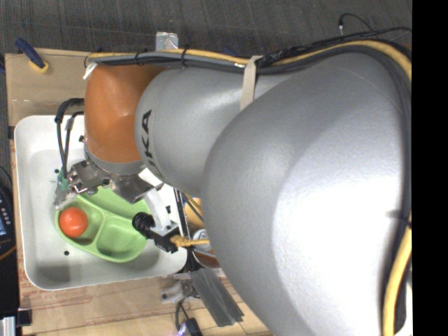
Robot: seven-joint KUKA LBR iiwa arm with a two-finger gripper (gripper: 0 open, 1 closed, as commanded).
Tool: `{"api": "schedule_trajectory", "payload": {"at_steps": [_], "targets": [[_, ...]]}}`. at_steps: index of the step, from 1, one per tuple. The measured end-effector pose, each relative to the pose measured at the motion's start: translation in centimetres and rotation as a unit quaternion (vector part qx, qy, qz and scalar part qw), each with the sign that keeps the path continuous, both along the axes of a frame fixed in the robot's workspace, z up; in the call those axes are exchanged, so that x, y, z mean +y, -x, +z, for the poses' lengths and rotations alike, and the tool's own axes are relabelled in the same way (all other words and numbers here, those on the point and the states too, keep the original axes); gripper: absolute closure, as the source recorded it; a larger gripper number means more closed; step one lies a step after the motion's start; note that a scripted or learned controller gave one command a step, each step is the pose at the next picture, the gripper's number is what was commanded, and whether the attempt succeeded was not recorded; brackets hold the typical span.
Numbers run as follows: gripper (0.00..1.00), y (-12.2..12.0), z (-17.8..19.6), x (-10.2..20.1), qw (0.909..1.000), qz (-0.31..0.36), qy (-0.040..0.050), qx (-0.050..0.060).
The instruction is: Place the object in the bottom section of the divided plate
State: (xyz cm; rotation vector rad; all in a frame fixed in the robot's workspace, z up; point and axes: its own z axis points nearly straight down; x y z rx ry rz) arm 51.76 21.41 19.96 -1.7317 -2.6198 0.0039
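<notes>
The grey arm [294, 180] filled most of the view, its orange band [112, 117] hanging over the left white bin [31, 187]. In that bin lay the green divided plate [115, 240], partly under the wrist. The gripper [70, 184] sat at the plate's upper left edge; whether its fingers were spread or closed could not be told. The orange-red ball [73, 222] rested in the plate's left compartment, just below the gripper.

White bin [31, 187] on wooden bench [42, 82], dark ribbed floor [140, 5], blue clamp [31, 53]
</notes>
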Motion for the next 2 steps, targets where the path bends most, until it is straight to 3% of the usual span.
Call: {"api": "schedule_trajectory", "payload": {"at_steps": [1, 2], "targets": [[0.00, 4.2, 4.7, -0.7, 0.9771, 0.213, -0.0005, 0.001], [0.00, 4.1, -2.1, -2.0, 0.9998, -0.018, 0.0009, 0.002]]}}
